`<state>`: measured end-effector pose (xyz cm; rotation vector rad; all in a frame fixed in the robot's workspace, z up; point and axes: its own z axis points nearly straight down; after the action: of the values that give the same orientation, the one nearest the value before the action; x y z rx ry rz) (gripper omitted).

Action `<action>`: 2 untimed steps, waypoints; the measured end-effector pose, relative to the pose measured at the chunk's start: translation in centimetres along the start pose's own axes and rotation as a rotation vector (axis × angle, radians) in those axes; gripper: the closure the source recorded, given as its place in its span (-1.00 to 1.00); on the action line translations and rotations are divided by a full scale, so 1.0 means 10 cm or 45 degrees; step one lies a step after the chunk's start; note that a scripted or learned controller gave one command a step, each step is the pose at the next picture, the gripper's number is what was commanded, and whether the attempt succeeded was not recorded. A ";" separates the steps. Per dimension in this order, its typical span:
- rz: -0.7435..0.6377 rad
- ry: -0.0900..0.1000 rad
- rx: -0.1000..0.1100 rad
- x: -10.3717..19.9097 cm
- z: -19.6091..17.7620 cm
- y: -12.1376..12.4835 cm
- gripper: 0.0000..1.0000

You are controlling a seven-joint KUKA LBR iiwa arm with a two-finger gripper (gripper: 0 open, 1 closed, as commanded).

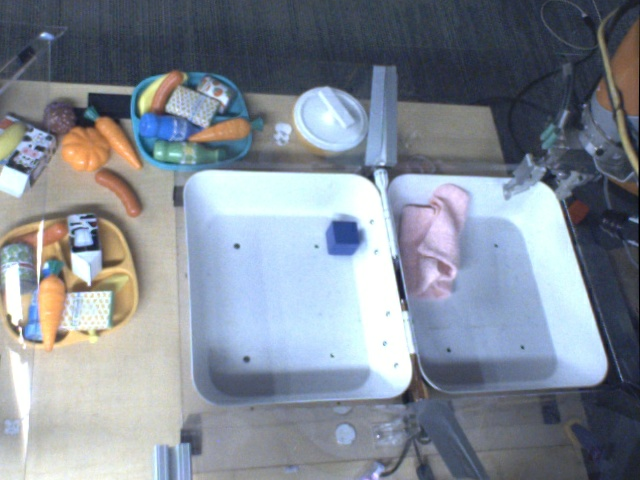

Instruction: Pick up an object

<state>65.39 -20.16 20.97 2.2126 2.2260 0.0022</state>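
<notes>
Arm (615, 118) at the far right edge, pulled back beyond the upper right corner of the right bin (575, 298), grey body with orange band partly cut off by the frame. Gripper (527, 176) low at that corner, just over the rim, above no object. Metal tip pointing left toward the bin; opening between the tips too small and blurred to judge.

Two white bins side by side, touching along the middle. One blue cube (343, 236) in the left bin (215, 298), upper right part of the floor, near the shared wall. One pink cloth (435, 240), crumpled, in the right bin along its left side.

Beyond the bins: one blue bowl (243, 148) of toy food, one yellow tray (125, 288) of toy food, one white lidded tub (331, 118), one loose toy pumpkin (84, 149).
</notes>
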 end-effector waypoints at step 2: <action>-0.319 -0.015 -0.002 1.01 1.18 0.16 -1.00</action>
<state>66.99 -10.10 9.13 1.9116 2.4771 -0.0094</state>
